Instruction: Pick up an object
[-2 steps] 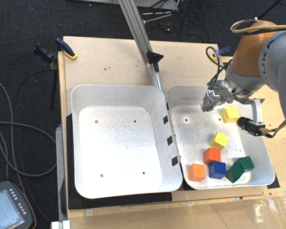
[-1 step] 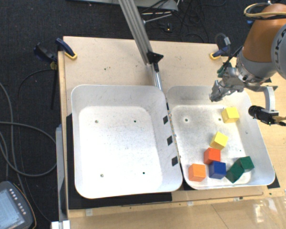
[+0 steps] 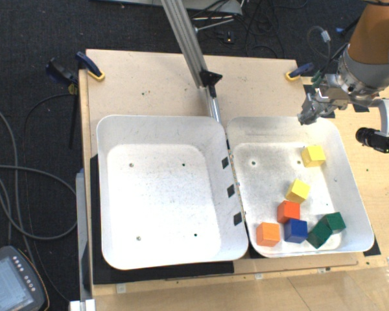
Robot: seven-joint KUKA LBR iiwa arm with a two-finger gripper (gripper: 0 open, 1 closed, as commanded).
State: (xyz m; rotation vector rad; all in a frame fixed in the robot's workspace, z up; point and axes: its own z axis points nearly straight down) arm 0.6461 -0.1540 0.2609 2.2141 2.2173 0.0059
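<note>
Hovering over the right bin (image 3: pixel 350 173), nothing grabbed yet.
Gripper (image 3: pixel 309 116) at the bin's far rim, can't tell its state; nearest yellow block (image 3: pixel 313 155) just inside, the rest clustered near the front rim. Could easily clip the rim coming down.

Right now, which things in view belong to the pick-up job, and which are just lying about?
Job:
hand, over the right bin's far edge
right bin
two yellow blocks
two orange blocks
blue block
two green blocks

Lying about:
left bin
clamps
cables
pendant
</note>
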